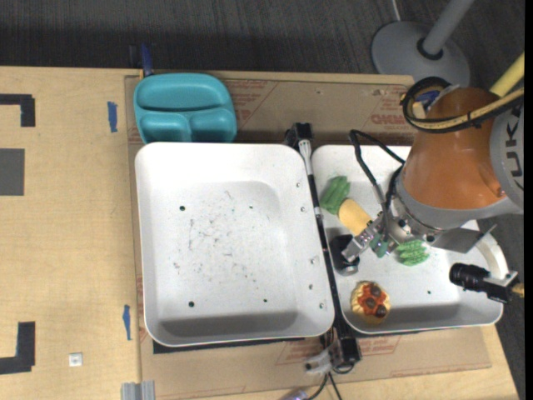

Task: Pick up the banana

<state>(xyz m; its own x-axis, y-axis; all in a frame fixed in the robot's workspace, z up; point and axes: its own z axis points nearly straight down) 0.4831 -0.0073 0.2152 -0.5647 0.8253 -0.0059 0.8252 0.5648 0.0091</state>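
The arm [454, 161], its orange band bulking large on the right, rises closest to the camera and reaches down into the right bin [433, 311]. Its gripper [356, 247] sits low near the bin's left wall, and the banana [353, 217], a short yellow piece, lies just up and left of it, touching or nearly touching the metal; a green piece [335, 192] lies beside the banana's far end. How far the gripper is open I cannot tell, since the wrist hides most of it, and nothing is seen between its tips, so the banana looks not yet taken. Another green piece [412, 252] lies to the gripper's right, and a round orange item with dark spots [370, 299] sits nearer the front edge. The left bin [158, 223] and a teal tray [185, 108] behind it are well apart from the work. To do this step well, the gripper probably needs to shift up and left until it centres over the banana, straddle its short width, and descend without nudging the green piece or pinning the banana against the wall, then close before lifting straight up.
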